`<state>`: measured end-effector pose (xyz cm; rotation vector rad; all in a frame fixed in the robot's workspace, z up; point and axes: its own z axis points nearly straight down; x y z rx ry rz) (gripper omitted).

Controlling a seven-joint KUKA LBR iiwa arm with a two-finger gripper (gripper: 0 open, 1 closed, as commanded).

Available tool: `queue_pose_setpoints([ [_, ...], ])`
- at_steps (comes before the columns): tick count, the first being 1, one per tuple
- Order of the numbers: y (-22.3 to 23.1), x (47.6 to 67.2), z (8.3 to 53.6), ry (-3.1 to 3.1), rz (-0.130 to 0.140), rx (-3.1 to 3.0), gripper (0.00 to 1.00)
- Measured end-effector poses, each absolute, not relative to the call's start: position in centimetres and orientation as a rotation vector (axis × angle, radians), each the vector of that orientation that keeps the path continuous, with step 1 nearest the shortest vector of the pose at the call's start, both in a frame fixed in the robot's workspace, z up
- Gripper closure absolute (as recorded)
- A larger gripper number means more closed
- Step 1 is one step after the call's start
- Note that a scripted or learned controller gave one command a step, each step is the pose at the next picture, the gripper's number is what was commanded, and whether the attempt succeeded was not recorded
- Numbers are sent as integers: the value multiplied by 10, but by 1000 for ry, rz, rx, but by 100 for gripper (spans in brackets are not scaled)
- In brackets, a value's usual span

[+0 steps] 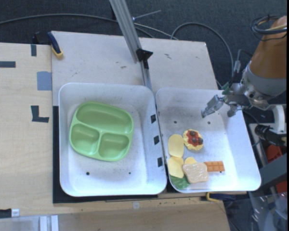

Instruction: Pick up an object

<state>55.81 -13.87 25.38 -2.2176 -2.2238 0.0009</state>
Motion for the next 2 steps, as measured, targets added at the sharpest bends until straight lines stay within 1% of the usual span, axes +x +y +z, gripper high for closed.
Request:
queue_pose_setpoints([
  [1,-139,558,254,-2224,1,-2218,0],
  [2,-137,560,210,-2221,7,-2217,0],
])
